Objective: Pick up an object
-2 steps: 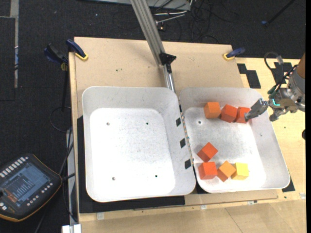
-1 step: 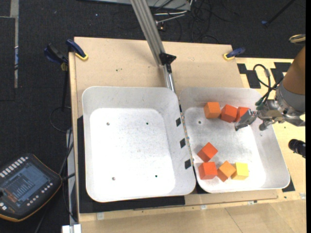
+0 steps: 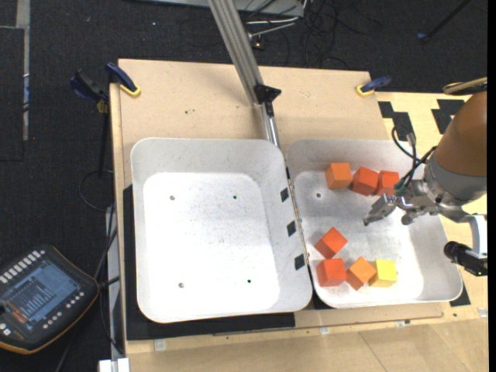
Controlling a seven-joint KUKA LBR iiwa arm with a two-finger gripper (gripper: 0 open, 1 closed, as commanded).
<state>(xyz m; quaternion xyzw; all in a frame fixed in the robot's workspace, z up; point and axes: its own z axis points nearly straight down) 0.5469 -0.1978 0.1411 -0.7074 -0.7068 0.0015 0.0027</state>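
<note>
1. The table (image 3: 232,107) carries two white bins; the right bin (image 3: 434,285) holds every block and serves as the landmark here, while the left bin (image 3: 201,223) lies just beside it.
2. The arm (image 3: 465,153) reaches over the right bin's far right side, and the gripper (image 3: 394,210) hangs just below the far row of blocks; its fingers (image 3: 375,214) look spread apart with nothing between them.
3. Along the right bin's far side sit three orange blocks: one (image 3: 338,175) apart to the left, a second (image 3: 366,180) touching a third (image 3: 389,181) that is partly hidden by the gripper.
4. Near the bin's centre a lone orange block (image 3: 332,242) stands turned on the diagonal, clear of its neighbours.
5. Along the near side, an orange block (image 3: 332,272), another orange block (image 3: 361,273) and a yellow block (image 3: 386,272) sit packed in a row.
6. These blocks appear small, rigid and light, probably smooth-faced. The lone centre block seems the easiest to take: the fingers should close on two opposite flat faces, rotated to match its diagonal set, not on corners, where it could twist free.
</note>
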